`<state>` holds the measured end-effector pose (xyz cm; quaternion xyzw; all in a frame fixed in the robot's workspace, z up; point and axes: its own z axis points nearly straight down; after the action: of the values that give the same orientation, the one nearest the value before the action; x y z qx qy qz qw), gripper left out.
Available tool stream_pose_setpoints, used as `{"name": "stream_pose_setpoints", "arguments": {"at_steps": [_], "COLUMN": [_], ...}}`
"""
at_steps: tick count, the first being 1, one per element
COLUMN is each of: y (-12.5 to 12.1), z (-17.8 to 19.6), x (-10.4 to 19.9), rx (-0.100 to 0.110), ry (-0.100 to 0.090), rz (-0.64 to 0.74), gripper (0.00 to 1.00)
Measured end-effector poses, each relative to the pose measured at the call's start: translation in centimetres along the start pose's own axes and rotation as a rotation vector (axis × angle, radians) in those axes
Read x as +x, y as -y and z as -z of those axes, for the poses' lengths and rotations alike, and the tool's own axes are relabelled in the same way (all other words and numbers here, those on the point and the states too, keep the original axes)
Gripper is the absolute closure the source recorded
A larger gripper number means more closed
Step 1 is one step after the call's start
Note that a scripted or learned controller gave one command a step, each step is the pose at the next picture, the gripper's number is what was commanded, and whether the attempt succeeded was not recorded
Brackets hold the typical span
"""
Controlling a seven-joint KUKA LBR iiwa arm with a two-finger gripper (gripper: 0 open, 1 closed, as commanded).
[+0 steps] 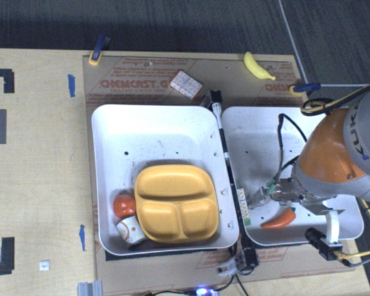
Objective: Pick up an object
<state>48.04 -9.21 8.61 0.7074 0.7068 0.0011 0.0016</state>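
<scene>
My claw (pixel 262 195) sits low in the right bin (pixel 253 128); I can't tell its spread. The orange pepper (pixel 277 219) lies just nearer; I'd centre over it before pinching.

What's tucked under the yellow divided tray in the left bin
A red-orange ball and a small white-and-orange object poke out from under the yellow divided tray's left edge. Anything further beneath stays covered.

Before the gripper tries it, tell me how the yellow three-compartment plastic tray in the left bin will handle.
The yellow three-compartment plastic tray looks moulded and stiff, probably light. Its broad, smooth rounded surface may slip from narrow fingers.
</scene>
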Motion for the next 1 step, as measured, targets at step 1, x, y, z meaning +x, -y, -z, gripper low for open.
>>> {"name": "stream_pose_setpoints", "arguments": {"at_steps": [1], "y": [-0.14], "z": [1.01], "x": [0.04], "rx": [-0.004], "ry": [0.000], "rz": [0.000], "gripper": [1.00]}}
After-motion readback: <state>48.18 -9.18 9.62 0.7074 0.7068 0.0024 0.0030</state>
